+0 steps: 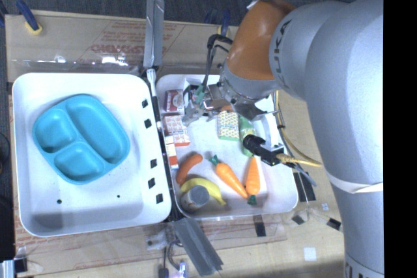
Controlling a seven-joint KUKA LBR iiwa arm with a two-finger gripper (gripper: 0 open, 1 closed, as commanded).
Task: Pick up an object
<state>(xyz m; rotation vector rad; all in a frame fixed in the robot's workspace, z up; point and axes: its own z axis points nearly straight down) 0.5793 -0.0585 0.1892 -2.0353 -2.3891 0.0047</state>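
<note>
My gripper [195, 103] hangs low over the back left part of the right bin [285, 200], below the orange wrist band. It sits just above a red packet [173, 101] and beside a green-checked box [228, 125]. Whether it touches either I cannot tell. Toward the front of this bin lie two orange carrots [230, 180] [253, 177], a redder carrot [187, 166] and a yellow banana [204, 193]. More red packets [176, 132] line the bin's left wall.
The left bin [39, 211] holds a blue divided plate [81, 137]. The big grey arm [339, 94] covers the right bin's right side. A green item [246, 140] lies partly under a black fitting. A cardboard sheet [98, 36] lies behind the bins.
</note>
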